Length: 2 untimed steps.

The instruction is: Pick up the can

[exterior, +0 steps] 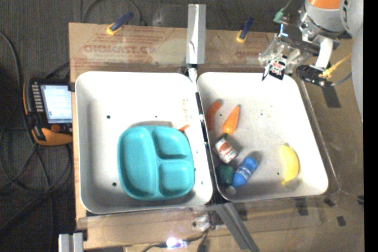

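One can (225,149) lies tilted in right bin (307,121) near the divider, below an orange carrot (231,119), beside a blue bottle (245,170); end effector (276,65) hovers over bin's far edge, empty, opening unclear.

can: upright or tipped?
Tipped. The can lies on its side in the right bin, one round end facing the camera, by the blue bottle.

Even, bright overhead light is cast on the white bins (94,186); soft shadows are seen; dark surroundings are rendered slightly grainy.
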Available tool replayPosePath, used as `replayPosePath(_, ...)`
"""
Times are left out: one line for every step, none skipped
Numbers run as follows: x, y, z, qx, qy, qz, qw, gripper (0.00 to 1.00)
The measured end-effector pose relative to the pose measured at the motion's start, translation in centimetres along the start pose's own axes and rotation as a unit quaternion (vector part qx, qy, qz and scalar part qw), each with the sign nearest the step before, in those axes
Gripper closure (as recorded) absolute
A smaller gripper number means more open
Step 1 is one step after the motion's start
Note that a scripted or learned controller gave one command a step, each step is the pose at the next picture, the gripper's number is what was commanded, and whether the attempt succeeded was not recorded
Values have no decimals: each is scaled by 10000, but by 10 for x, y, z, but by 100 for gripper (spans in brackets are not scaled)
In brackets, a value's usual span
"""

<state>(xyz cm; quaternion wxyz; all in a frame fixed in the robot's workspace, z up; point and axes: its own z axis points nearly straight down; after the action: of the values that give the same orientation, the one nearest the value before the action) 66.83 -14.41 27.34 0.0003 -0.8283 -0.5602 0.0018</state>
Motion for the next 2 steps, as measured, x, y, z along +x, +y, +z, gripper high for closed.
replayPosePath(54, -29, 22, 13, 0, 1138, 9935, 100)
replayPosePath(48, -20, 54, 15, -7, 2496, 9684, 100)
